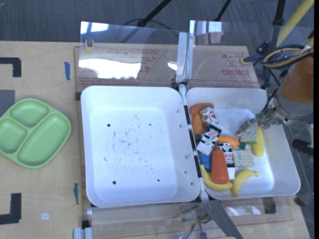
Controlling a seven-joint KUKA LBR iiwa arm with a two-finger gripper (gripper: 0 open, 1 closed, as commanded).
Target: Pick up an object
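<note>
The right bin (pixel 279 183) holds a heap of toy food: a yellow banana (pixel 241 177), an orange-red bottle (pixel 218 166), a yellow corn cob (pixel 258 142), a speckled tan cracker (pixel 243 158), black-and-white cartons (pixel 209 136) and an orange piece (pixel 200 108) at the back. My gripper (pixel 263 118) reaches in from the right and sits low over the bin's right side, just above the corn cob. A tan wedge-shaped piece (pixel 247 130) lies right at its tip; whether they touch is unclear.
The left bin (pixel 99 103) is white with faint pen marks. A green divided plate (pixel 32 132) rests on the bench at far left. Clear plastic panels (pixel 129 59) stand behind both bins. Cables and stand legs crowd the right side near the arm.
</note>
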